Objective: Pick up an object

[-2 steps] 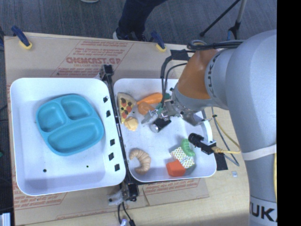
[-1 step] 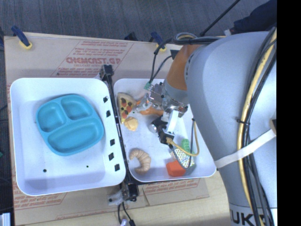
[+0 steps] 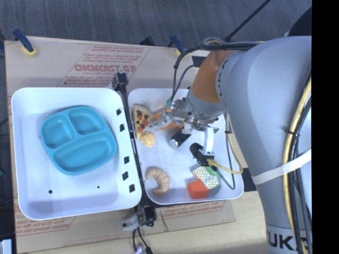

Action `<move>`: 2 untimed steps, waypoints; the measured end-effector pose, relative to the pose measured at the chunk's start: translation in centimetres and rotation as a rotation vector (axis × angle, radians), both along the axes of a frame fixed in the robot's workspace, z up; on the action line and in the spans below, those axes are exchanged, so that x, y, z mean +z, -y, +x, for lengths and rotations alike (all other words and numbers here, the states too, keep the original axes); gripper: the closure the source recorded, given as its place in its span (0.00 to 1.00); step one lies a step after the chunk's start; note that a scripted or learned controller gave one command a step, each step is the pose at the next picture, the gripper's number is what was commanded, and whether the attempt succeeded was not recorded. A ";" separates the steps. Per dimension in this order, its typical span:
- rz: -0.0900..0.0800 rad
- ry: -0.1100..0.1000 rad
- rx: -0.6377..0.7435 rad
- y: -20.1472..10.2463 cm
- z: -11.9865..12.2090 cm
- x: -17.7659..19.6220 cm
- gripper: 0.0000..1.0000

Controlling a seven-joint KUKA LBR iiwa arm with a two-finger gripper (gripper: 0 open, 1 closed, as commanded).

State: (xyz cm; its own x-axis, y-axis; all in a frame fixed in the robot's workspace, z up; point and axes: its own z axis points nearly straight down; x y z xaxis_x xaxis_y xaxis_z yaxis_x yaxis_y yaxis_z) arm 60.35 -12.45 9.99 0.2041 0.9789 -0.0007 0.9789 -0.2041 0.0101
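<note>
Claw [image 3: 177,121]: low in the right bin [image 3: 233,187], under the grey wrist with its orange band; whether it is spread or closed cannot be told, since the wrist covers much of it.
Orange piece [image 3: 168,125]: thin and orange, touching the claw's tip; too hidden to name.
Pizza slice [image 3: 140,118]: toy wedge, tan crust, red and dark dots, just left of the claw, near the bin's left wall.
Yellow lump [image 3: 148,139]: small, pale yellow, just below the pizza slice.
Croissant [image 3: 158,180]: tan, curved, in the bin's near left part, apart from the claw.
Red block [image 3: 197,189]: orange-red, by the near wall, touching a patterned green-and-white item [image 3: 206,177].
Left bin [image 3: 21,142]: white, shallow, holding a blue divided plate [image 3: 79,139] with three compartments.
Counter [image 3: 63,62]: brown cardboard with red print under both bins; blue clamps [image 3: 24,41] at its far edge.
Room: grey carpeted floor [image 3: 79,7] beyond the counter.
</note>
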 end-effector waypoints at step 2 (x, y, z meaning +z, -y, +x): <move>-0.008 0.001 0.007 0.3 0.1 0.9 0.00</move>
State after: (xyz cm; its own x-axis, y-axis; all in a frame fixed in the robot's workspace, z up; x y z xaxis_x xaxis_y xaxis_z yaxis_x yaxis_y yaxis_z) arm 60.45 -12.71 10.87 0.1970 0.9804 -0.0080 0.9803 -0.1969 0.0130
